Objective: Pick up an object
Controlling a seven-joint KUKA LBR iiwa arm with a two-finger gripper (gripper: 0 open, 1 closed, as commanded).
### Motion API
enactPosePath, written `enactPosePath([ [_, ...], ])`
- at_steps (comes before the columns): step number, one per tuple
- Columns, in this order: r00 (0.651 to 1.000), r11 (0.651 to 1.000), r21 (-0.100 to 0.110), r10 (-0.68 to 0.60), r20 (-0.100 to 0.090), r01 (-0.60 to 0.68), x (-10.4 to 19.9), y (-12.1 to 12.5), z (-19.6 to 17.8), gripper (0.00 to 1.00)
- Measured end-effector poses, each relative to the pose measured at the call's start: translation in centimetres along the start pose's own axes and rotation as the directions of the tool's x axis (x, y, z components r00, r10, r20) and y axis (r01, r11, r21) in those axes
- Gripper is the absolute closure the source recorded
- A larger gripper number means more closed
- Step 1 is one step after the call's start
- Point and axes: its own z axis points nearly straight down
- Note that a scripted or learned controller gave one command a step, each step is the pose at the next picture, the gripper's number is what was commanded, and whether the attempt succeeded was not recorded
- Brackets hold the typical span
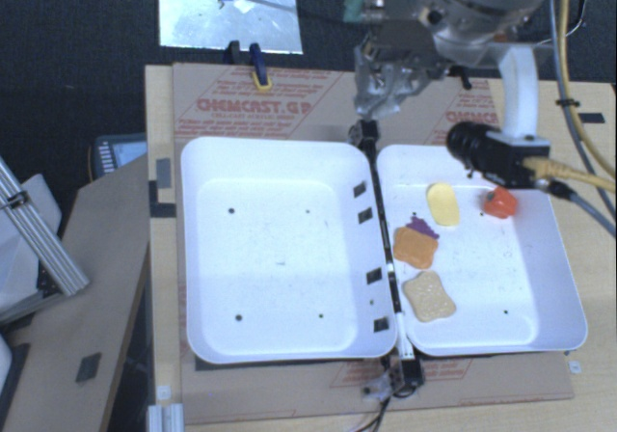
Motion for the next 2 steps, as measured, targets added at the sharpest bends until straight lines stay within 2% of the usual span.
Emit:
enactPosePath([
  [1, 1.000, 1.000, 0.020, 0.016, 0.009, -0.016, -2.1, 0.9, 23.4, 1.00],
  [2, 1.000, 1.000, 0.001, 0.017, 0.003, -0.017, -6.6, -1.6, 18.5, 1.00],
])
